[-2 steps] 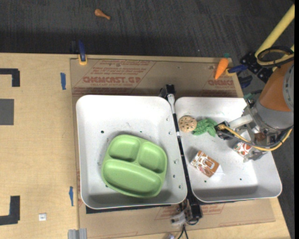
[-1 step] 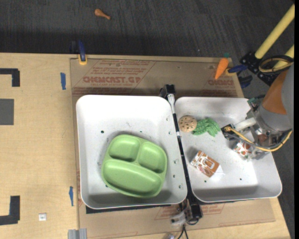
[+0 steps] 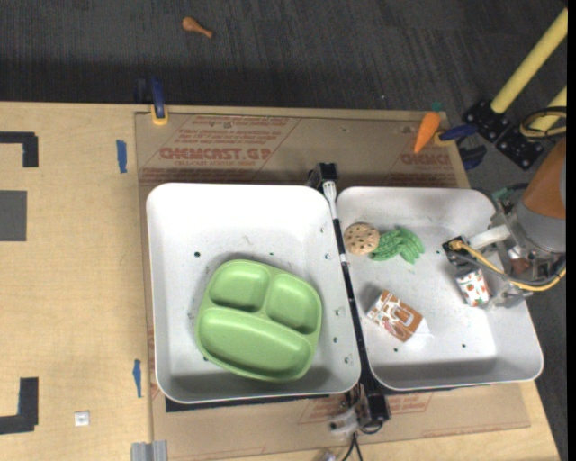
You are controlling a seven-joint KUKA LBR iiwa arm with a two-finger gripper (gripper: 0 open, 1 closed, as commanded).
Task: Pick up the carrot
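Note:
The carrot (image 3: 427,131), small and orange with a green tip, lies on the brown board behind the right bin (image 3: 517,360), outside both bins. My gripper (image 3: 509,270) hangs low over the right side of that bin, well in front of the carrot and to its right. A small white can with red marks (image 3: 473,288) sits just left of the gripper; whether it is touched I cannot tell.
In the right bin lie a cookie (image 3: 362,238), a green leafy piece (image 3: 399,244) and a brown-and-white packet (image 3: 396,318). The left bin (image 3: 171,270) holds a green divided plate (image 3: 259,317). A yellow pole (image 3: 535,56) slants at the back right. A small orange thing (image 3: 196,27) lies on the dark floor.

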